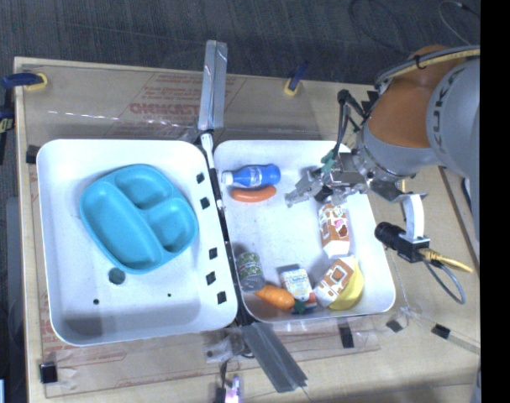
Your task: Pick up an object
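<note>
The snack carton [334,227] lies in the right bin [276,225] just below our gripper [309,187], whose spread fingers hold nothing, so we judge a slanted descent could glance off its glossy face.

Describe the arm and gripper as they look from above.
The arm is grey, with a broad orange band above the wrist. Black cables run along that band. The gripper is a small assembly of grey metal parts.
</note>
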